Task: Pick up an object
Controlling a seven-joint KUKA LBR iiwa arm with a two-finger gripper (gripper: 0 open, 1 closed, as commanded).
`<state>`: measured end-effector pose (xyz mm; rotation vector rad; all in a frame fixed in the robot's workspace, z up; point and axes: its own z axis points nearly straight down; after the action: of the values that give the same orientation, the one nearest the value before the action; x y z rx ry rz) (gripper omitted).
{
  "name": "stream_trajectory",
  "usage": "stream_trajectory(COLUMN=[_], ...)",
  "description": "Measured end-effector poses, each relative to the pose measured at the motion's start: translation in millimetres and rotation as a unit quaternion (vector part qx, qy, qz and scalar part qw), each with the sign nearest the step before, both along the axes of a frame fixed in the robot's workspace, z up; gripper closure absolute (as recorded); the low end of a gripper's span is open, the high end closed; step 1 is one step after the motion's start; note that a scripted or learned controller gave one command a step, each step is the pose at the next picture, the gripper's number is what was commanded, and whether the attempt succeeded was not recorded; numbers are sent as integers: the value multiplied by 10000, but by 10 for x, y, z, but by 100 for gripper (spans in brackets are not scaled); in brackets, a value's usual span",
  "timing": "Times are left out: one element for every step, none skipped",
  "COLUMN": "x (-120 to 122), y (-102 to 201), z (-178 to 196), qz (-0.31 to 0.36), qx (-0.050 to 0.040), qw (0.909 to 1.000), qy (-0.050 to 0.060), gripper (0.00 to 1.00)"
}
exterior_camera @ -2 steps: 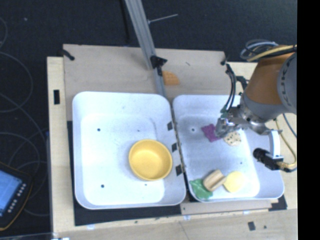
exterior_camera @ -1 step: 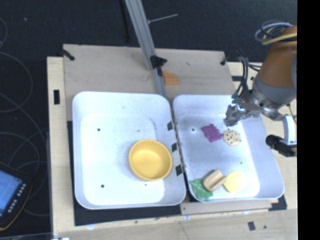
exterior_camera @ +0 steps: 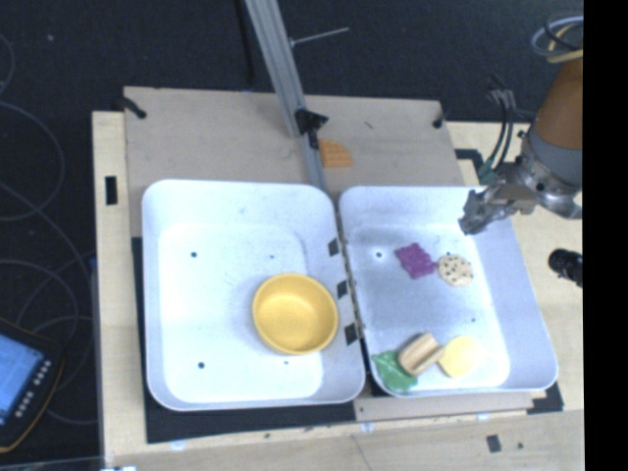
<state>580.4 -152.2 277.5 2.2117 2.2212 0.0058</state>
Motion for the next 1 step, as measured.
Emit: stream_trajectory(x=[10], y=[-7], z=[171], qz=[7], qx=[9], qw=[10000], qy=[19], gripper=[100])
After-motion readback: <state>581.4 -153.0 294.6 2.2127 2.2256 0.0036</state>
